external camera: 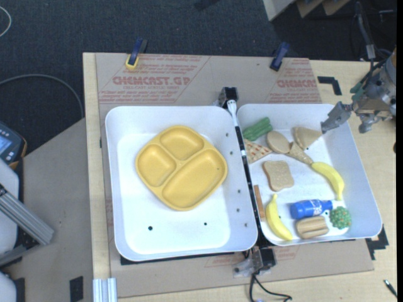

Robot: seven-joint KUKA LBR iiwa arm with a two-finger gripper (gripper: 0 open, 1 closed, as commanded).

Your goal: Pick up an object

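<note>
My gripper (pixel 348 122) hangs over the far right corner of the right bin (pixel 362 168), its fingers (pixel 332 118) spread open with nothing between them. Just left of it in the bin lie a tan wedge (pixel 305 137), a round beige piece (pixel 278 141), a green pickle (pixel 257 129) and a waffle (pixel 255 150). Nearer the front are a bread slice (pixel 278 175), two bananas (pixel 330 178) (pixel 277 218), a blue can (pixel 310 207), a hot dog (pixel 312 227) and broccoli (pixel 340 218).
The left bin (pixel 126 219) holds a yellow divided plate (pixel 181 167). A black divider (pixel 242 162) runs between the bins. Clamps (pixel 134 54) (pixel 279 56) sit on the board's far edge. The arm's wrist (pixel 381 93) enters from the right.
</note>
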